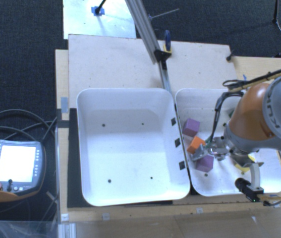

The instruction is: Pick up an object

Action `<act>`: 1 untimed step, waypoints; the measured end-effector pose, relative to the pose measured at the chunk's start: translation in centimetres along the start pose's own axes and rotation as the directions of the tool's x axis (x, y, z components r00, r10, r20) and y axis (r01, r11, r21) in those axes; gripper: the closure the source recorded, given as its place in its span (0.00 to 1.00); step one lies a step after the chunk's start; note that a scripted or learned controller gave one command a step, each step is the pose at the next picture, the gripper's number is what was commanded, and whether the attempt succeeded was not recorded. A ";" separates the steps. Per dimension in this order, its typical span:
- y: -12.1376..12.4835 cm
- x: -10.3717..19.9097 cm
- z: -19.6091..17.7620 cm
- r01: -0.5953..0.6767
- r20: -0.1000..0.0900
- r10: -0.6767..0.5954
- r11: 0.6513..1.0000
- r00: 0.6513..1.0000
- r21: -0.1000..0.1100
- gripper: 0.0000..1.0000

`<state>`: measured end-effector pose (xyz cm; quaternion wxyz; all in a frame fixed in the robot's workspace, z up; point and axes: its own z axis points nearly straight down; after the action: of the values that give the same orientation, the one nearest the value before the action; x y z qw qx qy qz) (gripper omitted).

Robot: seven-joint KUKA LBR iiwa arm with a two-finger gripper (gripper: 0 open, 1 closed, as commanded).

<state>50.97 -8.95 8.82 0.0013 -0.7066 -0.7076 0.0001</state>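
The gripper (205, 151) hangs low in the right bin (274, 182), near its left wall, and whether it is spread or pressed together cannot be told: the metal parts there are small and blurred.

Three blocks cluster at the gripper. An orange block (196, 144) lies just to its left, touching or nearly touching it; contact cannot be made out. The block looks like a small cube turned so that its corners point diagonally across the bin, with no clear long axis. A purple block (205, 163) sits just below the gripper toward the near edge, squarish, partly covered at its top by the gripper's metal. A second purple block (191, 127) lies above and left of the gripper, beside the bin's left wall, apart from the other two, also cube-like and slightly rotated.

The arm (264, 115), grey with an orange band, covers much of the right bin's middle and is cut off at the frame's right side.

Far left of the gripper, past the left bin (130, 182), a handheld control pendant (14, 170) lies beside the surface (130, 63).
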 end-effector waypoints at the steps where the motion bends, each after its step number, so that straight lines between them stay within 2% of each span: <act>1: 0.1 0.0 -1.3 0.003 0.001 -0.003 1.000 1.000 -0.005 1.00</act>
<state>51.11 -9.00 10.12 -0.0010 -0.7055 -0.7088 -0.0012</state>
